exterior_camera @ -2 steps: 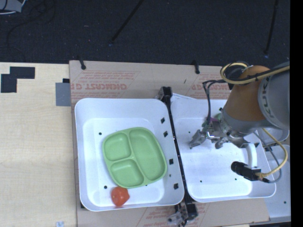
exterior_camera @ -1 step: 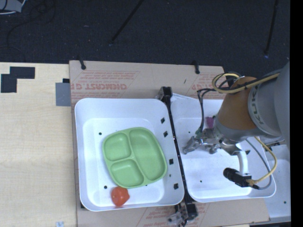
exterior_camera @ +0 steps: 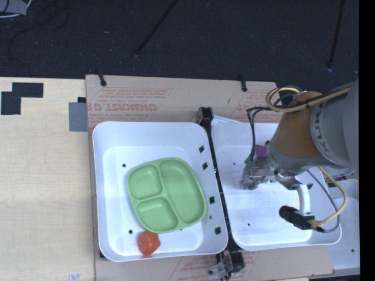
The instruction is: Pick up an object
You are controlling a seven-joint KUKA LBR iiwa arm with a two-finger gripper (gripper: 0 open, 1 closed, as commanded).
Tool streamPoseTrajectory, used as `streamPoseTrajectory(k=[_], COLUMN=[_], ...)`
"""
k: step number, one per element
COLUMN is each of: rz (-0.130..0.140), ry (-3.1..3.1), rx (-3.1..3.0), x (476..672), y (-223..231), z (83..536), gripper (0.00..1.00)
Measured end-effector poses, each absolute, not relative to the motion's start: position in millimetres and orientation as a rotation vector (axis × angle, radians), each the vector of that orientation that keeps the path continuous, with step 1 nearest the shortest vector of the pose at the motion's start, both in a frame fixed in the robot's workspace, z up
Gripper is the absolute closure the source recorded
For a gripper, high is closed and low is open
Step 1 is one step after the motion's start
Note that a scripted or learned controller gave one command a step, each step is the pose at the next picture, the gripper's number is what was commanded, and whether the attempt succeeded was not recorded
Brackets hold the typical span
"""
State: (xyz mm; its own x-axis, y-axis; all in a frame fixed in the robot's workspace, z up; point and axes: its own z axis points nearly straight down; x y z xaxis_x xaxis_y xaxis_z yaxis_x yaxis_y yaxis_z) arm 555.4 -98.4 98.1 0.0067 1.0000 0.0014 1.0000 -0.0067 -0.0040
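Observation:
A green divided plate (exterior_camera: 167, 194) lies in the left bin (exterior_camera: 111, 157). A small red-orange object (exterior_camera: 148, 243) rests just below it, near that bin's front edge. My gripper (exterior_camera: 253, 177) is low in the right bin (exterior_camera: 246, 239), at its upper middle, under the orange-banded wrist. A small purple thing (exterior_camera: 260, 150) shows just above the gripper, partly hidden by the arm. The arm covers the fingertips.
A black divider (exterior_camera: 214, 180) runs between the two bins. A black cable end (exterior_camera: 295, 216) and yellow wire (exterior_camera: 334, 206) hang over the right bin's lower right. Cardboard lies under both bins, and the pale bench top extends left.

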Motion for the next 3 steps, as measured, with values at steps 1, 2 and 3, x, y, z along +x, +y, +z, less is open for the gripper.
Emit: streamPoseTrajectory(k=[1,2,3], rz=[-0.002,-0.003,-0.003], ry=[-2.218,-2.221,-2.223], rx=[-2.228,-2.225,-2.224], x=[558.3,550.0,551.9], y=[-104.6,-107.5,-115.8], z=[160.0,217.7,278.8], gripper=[1.00,1.00,1.00])
